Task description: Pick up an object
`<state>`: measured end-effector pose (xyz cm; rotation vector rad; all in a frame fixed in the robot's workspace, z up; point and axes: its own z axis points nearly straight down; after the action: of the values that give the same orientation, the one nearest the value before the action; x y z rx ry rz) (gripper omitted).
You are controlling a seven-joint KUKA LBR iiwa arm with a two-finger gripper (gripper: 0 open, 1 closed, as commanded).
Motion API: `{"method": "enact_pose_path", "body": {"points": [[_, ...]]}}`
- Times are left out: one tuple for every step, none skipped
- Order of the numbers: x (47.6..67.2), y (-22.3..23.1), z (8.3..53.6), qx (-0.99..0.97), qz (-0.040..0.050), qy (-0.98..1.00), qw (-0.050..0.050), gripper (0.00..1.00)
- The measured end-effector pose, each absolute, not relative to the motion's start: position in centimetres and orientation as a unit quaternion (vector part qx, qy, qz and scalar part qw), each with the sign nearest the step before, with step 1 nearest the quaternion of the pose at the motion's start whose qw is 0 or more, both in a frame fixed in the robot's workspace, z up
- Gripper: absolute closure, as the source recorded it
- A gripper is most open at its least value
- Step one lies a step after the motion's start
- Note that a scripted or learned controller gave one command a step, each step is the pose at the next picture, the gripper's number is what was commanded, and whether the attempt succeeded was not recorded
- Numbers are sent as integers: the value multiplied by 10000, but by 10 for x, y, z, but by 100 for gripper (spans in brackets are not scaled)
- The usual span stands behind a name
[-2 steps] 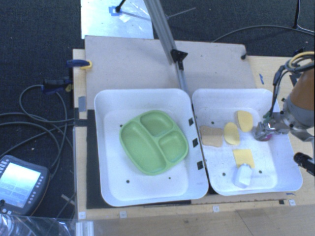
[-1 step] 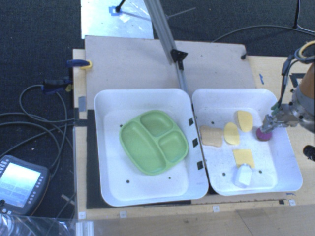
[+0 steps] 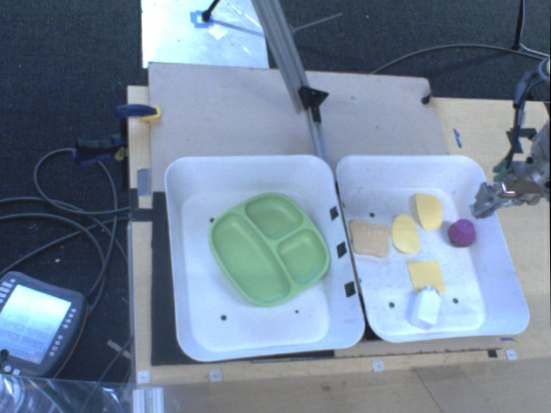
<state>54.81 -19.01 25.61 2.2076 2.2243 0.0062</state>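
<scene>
The left bin (image 3: 185, 256) held a single green divided plate (image 3: 270, 248), lying flat and slightly turned near the bin's middle; it sat well apart from everything else, and I judged it a poor candidate for a two-finger grasp because its broad, low form offered only a thin rim to pinch. The right bin (image 3: 508, 291) carried the likelier targets, scattered loosely across its floor so that most had free space around them. Nearest the dividing wall lay a tan flat piece (image 3: 370, 238), with a yellow oval piece (image 3: 405, 234) just beside it and another yellow piece (image 3: 426, 211) above and to the right. Below these sat a yellow square block (image 3: 425, 274), and a small white object (image 3: 424, 308) lay touching or nearly touching its lower edge, a crowding that could make either awkward to take cleanly. Farther right, a purple ball (image 3: 461, 232) rested alone near the bin's right wall. The gripper (image 3: 487, 200) hung at that wall's upper part, close to the ball but apart from it, with nothing visible between its fingers; the view was too small and blurred there to tell whether they were spread or closed. From that position, the ball seemed the probable target, though its roundness could let it roll away under a poorly centred pinch.
</scene>
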Motion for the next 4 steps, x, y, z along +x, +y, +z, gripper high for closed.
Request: {"method": "enact_pose_path", "body": {"points": [[559,-141,244,7033,12,7109,3,100],[574,-82,236,7029,11,7113,1,100],[591,-23,235,7028,18,7114,1,100],[593,21,234,7036,12,7106,2,100]]}}
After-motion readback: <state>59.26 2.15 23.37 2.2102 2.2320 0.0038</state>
